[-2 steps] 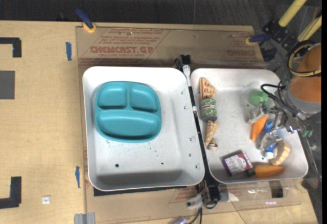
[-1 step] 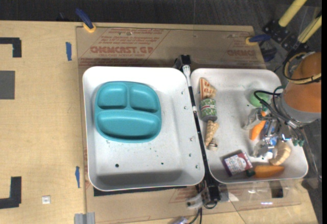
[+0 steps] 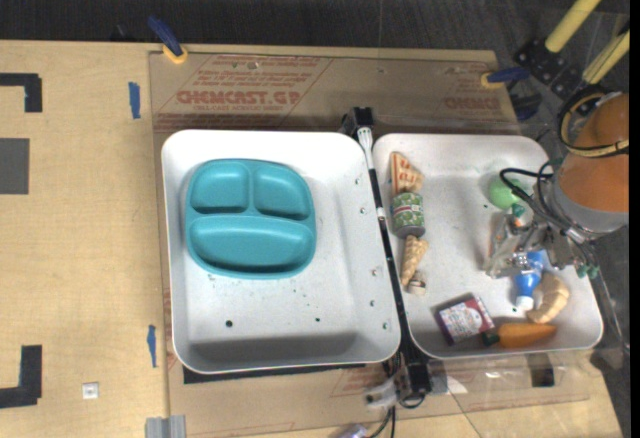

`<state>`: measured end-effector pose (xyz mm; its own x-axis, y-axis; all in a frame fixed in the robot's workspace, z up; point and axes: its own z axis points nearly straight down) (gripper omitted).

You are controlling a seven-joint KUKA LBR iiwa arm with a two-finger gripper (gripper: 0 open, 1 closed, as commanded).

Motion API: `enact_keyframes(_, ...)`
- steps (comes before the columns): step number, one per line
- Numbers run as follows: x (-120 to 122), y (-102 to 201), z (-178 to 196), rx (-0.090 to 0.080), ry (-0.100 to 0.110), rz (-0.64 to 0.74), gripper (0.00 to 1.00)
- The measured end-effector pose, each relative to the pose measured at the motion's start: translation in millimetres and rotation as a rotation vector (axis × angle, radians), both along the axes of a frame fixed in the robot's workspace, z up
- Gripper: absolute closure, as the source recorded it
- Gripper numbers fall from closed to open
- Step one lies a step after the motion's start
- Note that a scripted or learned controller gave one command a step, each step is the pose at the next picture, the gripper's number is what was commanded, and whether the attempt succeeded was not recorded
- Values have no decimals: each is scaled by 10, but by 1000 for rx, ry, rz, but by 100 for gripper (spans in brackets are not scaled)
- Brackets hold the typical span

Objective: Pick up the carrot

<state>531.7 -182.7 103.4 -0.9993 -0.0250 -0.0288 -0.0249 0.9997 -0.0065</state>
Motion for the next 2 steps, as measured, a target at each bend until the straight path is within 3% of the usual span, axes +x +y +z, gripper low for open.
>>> enact_keyframes(1, -4, 3, -7, 1, 2, 0, 0)
enact_keyframes(2, 10, -220, -140, 12, 15, -263, 0)
